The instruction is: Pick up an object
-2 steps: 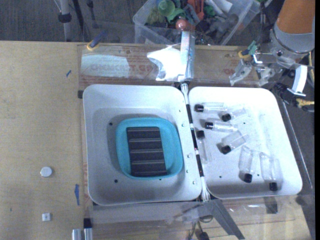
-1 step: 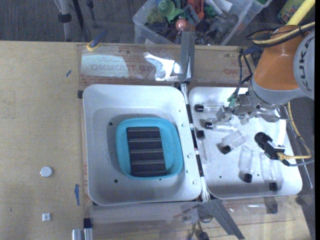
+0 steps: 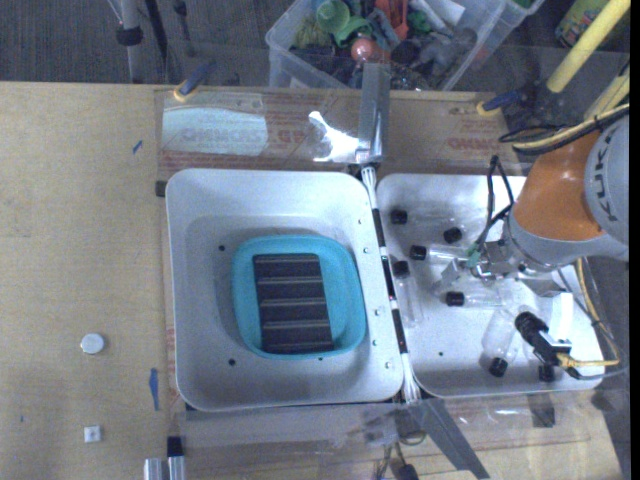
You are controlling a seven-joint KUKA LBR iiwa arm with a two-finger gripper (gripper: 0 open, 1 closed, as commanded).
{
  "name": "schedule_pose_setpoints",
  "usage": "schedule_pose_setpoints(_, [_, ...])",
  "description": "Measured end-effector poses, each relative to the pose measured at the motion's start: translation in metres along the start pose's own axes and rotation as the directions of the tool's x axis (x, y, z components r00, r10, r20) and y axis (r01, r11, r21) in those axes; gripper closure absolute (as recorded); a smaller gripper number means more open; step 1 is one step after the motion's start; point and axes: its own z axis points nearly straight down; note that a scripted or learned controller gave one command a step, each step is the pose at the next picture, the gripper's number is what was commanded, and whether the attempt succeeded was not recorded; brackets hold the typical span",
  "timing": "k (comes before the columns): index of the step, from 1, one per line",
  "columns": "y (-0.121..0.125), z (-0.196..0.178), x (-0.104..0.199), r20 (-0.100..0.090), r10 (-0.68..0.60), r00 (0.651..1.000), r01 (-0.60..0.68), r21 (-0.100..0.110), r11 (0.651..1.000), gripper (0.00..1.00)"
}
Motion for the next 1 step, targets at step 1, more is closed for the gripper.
schedule_pose_setpoints(1, [0.0626, 0.0011, -0.0250, 0.000, -0.011, 1.000, 0.011, 0.002, 1.000, 0.00])
